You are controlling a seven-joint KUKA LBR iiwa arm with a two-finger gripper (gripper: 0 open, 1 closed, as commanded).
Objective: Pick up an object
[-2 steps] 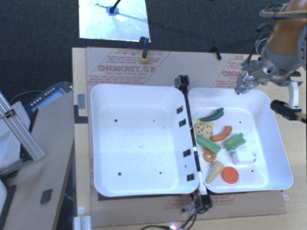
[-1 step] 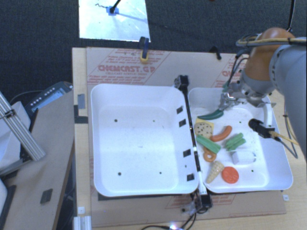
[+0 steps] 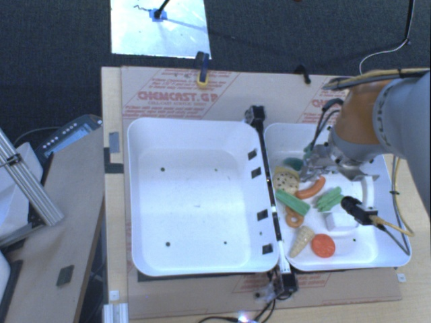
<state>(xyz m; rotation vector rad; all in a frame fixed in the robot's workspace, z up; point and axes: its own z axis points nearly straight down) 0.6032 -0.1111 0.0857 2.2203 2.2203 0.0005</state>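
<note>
The right bin [image 3: 384, 251] holds several toy foods. A speckled cookie [image 3: 285, 178] lies near its left wall, with a teal piece [image 3: 293, 162] just behind it. An orange sausage [image 3: 312, 189] lies beside a green leafy piece [image 3: 329, 198] and a long green block [image 3: 291, 202]. Toward the front are an orange ring [image 3: 294, 219], a small grey cube [image 3: 330, 219], a cone [image 3: 302, 239] and a red tomato [image 3: 323, 245]. My gripper [image 3: 312, 171] is low in this bin, right above the sausage's far end and next to the cookie.
The left bin [image 3: 141, 247] stands beside the right one, with a black divider strip [image 3: 264, 180] between them. A yellow and black clamp [image 3: 202, 69] sits on the board behind the bins. My arm covers the right bin's back right part.
</note>
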